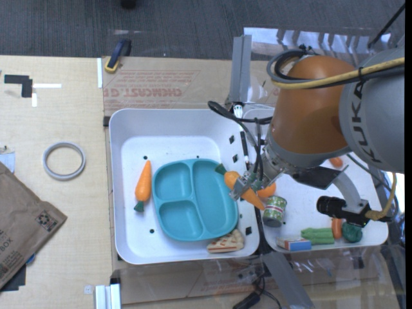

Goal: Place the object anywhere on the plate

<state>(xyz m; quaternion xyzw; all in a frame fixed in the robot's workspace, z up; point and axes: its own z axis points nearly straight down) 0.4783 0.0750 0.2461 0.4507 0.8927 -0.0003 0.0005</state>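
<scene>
Looking down at the two white bins, we see the gripper [248,187] poised over the divide between them, just past the right rim of the teal plate [193,199]. Its fingers seem clamped on an orange carrot [252,195] — the carrot's body runs from beside the plate's right edge down toward the right bin, though the grip itself is small and partly shadowed, so we say this with some caution. The plate, three-sectioned, lies in the middle of the left bin [125,140]. A second carrot [143,182] lies along the plate's left side, apart from it, and a toy sandwich [226,242] rests at the bin's near edge. In the right bin — near its left wall — sits a small can [275,211].
</scene>
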